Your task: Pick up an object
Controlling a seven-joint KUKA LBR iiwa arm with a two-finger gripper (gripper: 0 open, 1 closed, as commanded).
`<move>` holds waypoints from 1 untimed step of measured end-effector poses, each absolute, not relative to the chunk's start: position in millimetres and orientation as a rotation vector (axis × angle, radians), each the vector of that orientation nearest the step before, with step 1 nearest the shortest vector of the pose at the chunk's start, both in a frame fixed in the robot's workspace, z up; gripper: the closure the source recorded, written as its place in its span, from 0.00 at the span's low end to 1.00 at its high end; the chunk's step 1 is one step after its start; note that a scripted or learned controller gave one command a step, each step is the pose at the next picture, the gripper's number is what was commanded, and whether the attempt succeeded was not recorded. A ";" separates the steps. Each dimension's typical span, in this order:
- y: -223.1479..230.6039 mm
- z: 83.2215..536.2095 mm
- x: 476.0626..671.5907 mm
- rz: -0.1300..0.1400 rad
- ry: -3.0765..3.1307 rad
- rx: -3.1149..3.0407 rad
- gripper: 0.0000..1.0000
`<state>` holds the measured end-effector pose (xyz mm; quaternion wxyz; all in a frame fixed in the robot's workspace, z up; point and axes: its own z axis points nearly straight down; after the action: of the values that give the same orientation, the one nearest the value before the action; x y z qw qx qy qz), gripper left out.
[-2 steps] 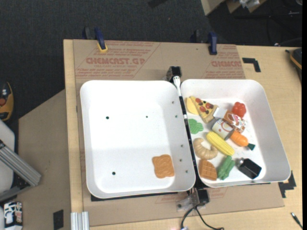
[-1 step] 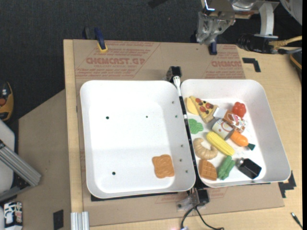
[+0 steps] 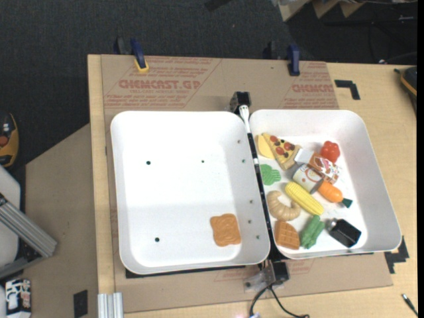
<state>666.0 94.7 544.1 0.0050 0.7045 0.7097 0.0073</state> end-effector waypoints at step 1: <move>225.3 369.0 639.0 -0.022 2.247 2.216 1.00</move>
<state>639.0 225.3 369.0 -0.0070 0.7022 0.7119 -0.0068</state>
